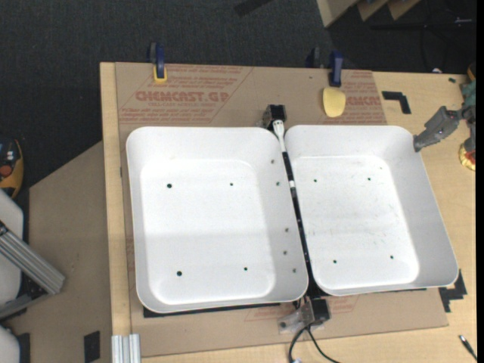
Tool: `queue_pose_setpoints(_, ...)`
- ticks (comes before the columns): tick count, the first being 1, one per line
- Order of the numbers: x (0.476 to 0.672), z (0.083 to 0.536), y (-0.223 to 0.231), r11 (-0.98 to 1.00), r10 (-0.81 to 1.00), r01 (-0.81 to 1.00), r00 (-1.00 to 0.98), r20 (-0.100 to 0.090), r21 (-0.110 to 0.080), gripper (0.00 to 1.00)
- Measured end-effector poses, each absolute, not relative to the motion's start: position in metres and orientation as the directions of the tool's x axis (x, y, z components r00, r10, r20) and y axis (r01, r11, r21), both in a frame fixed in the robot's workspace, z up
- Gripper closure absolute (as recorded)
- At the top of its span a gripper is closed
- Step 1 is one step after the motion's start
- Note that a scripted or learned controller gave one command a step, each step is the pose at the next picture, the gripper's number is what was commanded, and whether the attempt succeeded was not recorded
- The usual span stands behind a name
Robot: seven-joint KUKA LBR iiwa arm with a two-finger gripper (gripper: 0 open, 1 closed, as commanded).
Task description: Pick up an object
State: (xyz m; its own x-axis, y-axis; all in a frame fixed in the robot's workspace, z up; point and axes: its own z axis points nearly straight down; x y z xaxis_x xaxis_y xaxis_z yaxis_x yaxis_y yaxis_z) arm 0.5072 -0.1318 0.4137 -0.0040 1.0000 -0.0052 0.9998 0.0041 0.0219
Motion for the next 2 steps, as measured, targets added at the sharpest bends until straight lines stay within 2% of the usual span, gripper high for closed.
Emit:
queue_pose_setpoints(1,0.506,0.415,-0.132,0.002,1.0,1.0,-0.002,-0.003,0.006,1.0)
queue_pose_setpoints(2,0.511,0.323,-0.094,0.004,1.0,1.0,-0.004,0.003,-0.01,1.0)
